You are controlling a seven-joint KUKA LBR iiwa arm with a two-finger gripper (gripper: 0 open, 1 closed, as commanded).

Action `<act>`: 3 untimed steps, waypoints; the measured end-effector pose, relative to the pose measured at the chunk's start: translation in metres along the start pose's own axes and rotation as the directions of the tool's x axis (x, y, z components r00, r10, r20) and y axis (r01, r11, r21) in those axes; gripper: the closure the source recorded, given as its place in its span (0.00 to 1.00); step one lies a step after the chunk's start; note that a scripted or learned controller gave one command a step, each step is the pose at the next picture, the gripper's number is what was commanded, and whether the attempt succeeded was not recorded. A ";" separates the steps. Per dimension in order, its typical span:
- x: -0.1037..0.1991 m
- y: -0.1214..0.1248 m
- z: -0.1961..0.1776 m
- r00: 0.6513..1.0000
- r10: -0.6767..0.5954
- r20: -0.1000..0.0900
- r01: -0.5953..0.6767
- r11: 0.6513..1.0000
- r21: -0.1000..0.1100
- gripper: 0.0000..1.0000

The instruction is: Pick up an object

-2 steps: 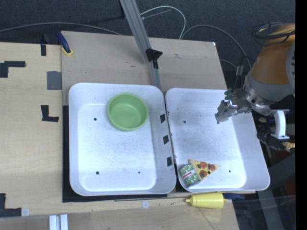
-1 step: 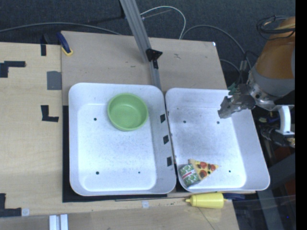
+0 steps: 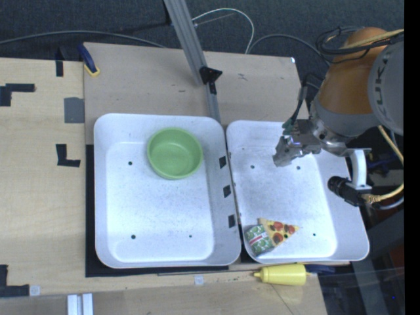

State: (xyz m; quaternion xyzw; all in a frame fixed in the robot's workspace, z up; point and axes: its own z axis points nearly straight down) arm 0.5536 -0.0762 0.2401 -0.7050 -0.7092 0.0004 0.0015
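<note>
Grey metal claw [image 3: 287, 155] of mine hangs over the upper part of the right-hand white plastic bin [image 3: 341, 241], right of frame centre. Whether it is spread or pressed together I cannot tell; from above it reads as one dark lump. Nothing visibly held.

Nearest pickable things: a small pizza-slice toy with red dots [image 3: 282, 231] and a crumpled green-and-white packet [image 3: 258, 239] touching it, both low in the same bin, near its left wall. Well apart from me.

Risks, as I judge them:
- The two lie touching, so a descent may catch both or shove one aside.
- They sit close to the bin wall; a finger could strike the rim.
- The flat slice may slip out.

Farther out: green round plastic bowl [image 3: 174, 152] in the left white bin [image 3: 105, 176]. Yellow squeeze bottle [image 3: 283, 274] lies outside, below the right bin.

Hard to make out: what the packet really is.
</note>
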 end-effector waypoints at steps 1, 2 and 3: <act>0.049 -0.003 0.006 1.000 0.000 0.000 0.000 1.000 0.000 1.00; 0.108 0.005 -0.001 1.000 -0.003 0.000 0.003 1.000 -0.002 1.00; 0.159 0.021 0.010 1.000 -0.001 0.001 0.001 1.000 -0.001 1.00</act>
